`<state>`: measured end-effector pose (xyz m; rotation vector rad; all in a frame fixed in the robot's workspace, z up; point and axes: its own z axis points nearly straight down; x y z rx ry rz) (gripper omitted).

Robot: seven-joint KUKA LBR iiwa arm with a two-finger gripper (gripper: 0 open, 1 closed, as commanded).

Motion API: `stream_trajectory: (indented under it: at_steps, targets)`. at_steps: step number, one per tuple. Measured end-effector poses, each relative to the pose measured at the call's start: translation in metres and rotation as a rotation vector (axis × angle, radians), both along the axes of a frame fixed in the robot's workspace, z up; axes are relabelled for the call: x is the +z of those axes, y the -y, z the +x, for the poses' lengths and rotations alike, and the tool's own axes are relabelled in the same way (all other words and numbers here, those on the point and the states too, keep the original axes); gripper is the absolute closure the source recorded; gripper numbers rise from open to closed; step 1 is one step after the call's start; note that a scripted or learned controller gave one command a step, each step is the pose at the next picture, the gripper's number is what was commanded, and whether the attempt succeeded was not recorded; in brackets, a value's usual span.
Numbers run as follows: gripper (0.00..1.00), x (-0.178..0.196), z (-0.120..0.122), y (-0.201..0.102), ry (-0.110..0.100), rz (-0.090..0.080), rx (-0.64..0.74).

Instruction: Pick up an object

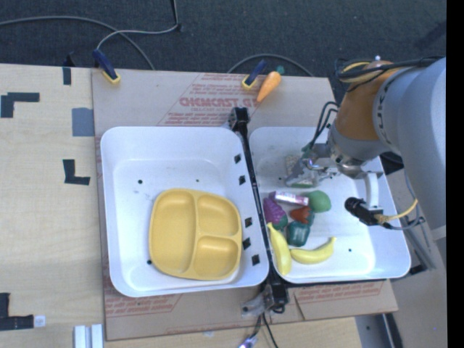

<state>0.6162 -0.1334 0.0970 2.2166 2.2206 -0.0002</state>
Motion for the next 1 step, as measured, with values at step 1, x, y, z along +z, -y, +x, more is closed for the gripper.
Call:
stream_trajectory:
  at_steps: [1]
  targets:
    - [1.00,0.1297,-0.0257,-0.0634,-0.001,0.003,0.001]
